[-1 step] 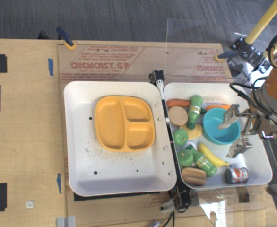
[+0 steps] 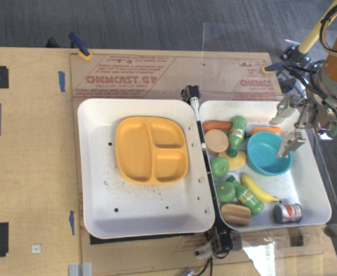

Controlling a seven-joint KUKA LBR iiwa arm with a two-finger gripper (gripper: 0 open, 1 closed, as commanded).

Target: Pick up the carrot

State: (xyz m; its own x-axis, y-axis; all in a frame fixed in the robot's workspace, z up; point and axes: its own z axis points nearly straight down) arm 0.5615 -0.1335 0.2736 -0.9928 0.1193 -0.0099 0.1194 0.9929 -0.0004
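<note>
The carrot (image 2: 216,125), a slim orange-red piece, lies at the back left of the right bin (image 2: 317,184), beside a green bottle (image 2: 236,132) and behind a tan round disc (image 2: 217,141). My gripper (image 2: 284,130) hangs over the right rim of the blue bowl (image 2: 266,154), well to the right of the carrot. Its two pale fingers (image 2: 288,145) stand apart, so it is open, with nothing held between them.
The right bin also holds a banana (image 2: 259,190), green toy foods (image 2: 219,166), a small can (image 2: 287,213), a bread-like piece (image 2: 236,214) and an orange bit (image 2: 266,130) behind the bowl. A yellow divided plate (image 2: 152,149) lies in the left bin (image 2: 94,171).
</note>
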